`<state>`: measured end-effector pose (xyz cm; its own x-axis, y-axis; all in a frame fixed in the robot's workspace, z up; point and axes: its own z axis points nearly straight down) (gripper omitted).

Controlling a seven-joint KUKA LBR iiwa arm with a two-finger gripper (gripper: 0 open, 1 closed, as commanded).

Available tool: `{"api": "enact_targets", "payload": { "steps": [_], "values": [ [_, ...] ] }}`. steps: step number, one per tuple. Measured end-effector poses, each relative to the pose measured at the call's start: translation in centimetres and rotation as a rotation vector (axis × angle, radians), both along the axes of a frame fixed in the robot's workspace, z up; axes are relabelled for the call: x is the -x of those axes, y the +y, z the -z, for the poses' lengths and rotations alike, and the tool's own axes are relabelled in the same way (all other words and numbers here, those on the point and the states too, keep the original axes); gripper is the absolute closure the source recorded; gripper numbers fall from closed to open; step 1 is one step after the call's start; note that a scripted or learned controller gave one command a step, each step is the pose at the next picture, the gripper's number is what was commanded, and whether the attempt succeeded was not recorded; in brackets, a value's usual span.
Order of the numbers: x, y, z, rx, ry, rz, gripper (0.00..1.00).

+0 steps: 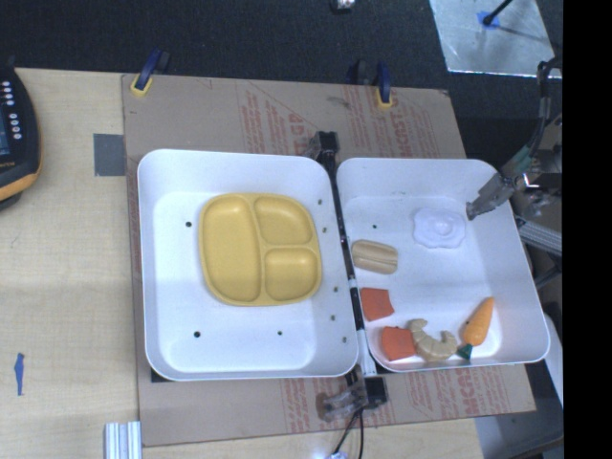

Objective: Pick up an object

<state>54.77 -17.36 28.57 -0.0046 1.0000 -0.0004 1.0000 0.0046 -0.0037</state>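
1. Two shallow white plastic bins were seen side by side on the surface: the left bin point(163, 256) and the right bin point(507, 285), with their inner rims touching.
2. One yellow plastic plate with three compartments point(259, 248) was found lying flat in the left bin, near its middle.
3. Six things were counted in the right bin.
4. One tan bread-roll-shaped toy point(374, 256) was placed near that bin's left wall.
5. Two orange-red blocks were noted below it: the upper block point(377, 303) and the lower block point(398, 342).
6. One pale curved croissant-like toy point(432, 340) was laid just beside the lower block, along the front wall.
7. One orange toy carrot with a green tip point(477, 323) was tilted near the front right corner.
8. One clear, flat, roundish piece point(438, 228) was seen towards the back.
9. One gripper point(481, 205) was held over the right bin's back right rim, carrying nothing; whether the fingers were spread or pressed together could not be told.
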Motion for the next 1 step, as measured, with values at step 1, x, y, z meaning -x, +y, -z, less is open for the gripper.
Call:
{"api": "enact_targets", "payload": {
  "steps": [1],
  "values": [
    [7.81,6.04,15.28,-0.008,0.02,-0.002,0.0]
  ]
}}
